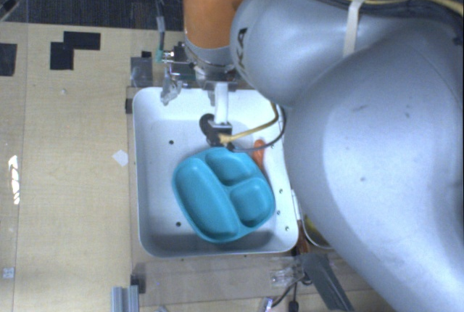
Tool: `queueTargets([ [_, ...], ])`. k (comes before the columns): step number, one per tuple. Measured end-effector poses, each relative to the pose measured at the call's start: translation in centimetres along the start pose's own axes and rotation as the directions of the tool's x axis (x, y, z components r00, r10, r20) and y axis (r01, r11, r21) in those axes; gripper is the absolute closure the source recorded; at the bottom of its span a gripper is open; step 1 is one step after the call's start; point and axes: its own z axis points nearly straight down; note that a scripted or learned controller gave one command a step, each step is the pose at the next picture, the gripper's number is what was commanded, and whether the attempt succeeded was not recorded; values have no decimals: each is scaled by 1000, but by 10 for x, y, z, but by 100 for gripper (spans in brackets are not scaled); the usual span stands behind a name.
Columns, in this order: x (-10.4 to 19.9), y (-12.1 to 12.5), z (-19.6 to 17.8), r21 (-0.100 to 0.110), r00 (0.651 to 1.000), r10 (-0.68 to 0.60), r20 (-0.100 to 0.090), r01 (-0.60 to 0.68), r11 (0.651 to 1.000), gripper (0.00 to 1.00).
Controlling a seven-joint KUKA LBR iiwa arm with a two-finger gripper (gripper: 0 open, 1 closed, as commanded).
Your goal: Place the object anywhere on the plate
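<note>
A blue plate (pixel 223 194) with three compartments lies in the white bin (pixel 154 158), toward its right and near side. An orange object (pixel 258 152) pokes out at the plate's far right rim, partly hidden under the arm; I cannot tell whether it rests on the plate or beside it. My gripper (pixel 196 91) hangs over the bin's far edge, above and beyond the plate, with nothing visibly held in it.
The large grey arm (pixel 362 122) covers the whole right side of the view, including the second bin. Bare bin floor shows left of the plate. The pale bench (pixel 65 158) with black marks lies to the left.
</note>
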Motion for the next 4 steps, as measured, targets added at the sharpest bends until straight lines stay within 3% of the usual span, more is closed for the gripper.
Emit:
queueTargets([
  [1,-1,21,13,1,925,381,1,-381,925,0],
  [2,-2,21,20,2,608,794,0,-794,608,0],
  [3,-45,-15,-25,1,371,929,2,-929,371,0],
  [4,-2,0,9,2,312,950,2,-950,312,0],
])
